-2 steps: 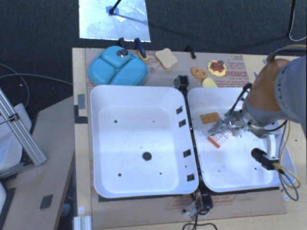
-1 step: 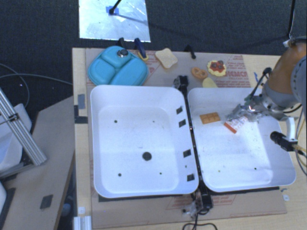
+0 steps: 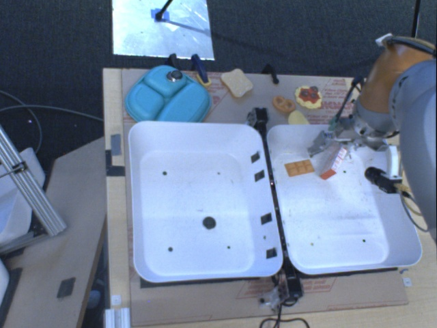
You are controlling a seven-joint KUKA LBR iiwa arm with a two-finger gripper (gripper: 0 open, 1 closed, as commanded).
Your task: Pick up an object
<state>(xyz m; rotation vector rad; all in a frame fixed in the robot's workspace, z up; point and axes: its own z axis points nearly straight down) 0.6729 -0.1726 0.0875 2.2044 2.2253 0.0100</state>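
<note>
The claw (image 3: 332, 157) hangs low over the far part of the right bin (image 3: 382, 251), at the end of the grey arm (image 3: 416, 108) with its orange band (image 3: 386, 74), which enters from the right edge of the view. Its fingers point toward the bin floor; how far apart they stand cannot be told, because the metal parts blur together. A small red-and-white piece (image 3: 329, 171) lies right at the fingertips; whether it is gripped or merely lies under them cannot be told. Just beside the claw, toward the bin's inner wall, an orange waffle-like square (image 3: 298, 167) lies flat on the floor of the right bin. A black cable (image 3: 381, 178) runs beside the arm near the bin's right rim.

The left bin (image 3: 150, 203) touches the right bin along a shared edge marked by a row of black tabs (image 3: 263, 197); a dark round spot (image 3: 209, 222) shows near the middle of its floor.

On the cardboard bench (image 3: 225, 299) beyond the far rims lie, from right to left: a small pizza-like toy (image 3: 308, 96), a pale yellow piece (image 3: 298, 117) touching the right bin's far rim, an orange pastry-like toy (image 3: 284, 104), a toast slice (image 3: 237, 83), and a blue divided tray (image 3: 168, 96) at the left bin's far corner. A shiny metal sheet (image 3: 162, 18) lies on the dark floor past the bench's far edge.
</note>
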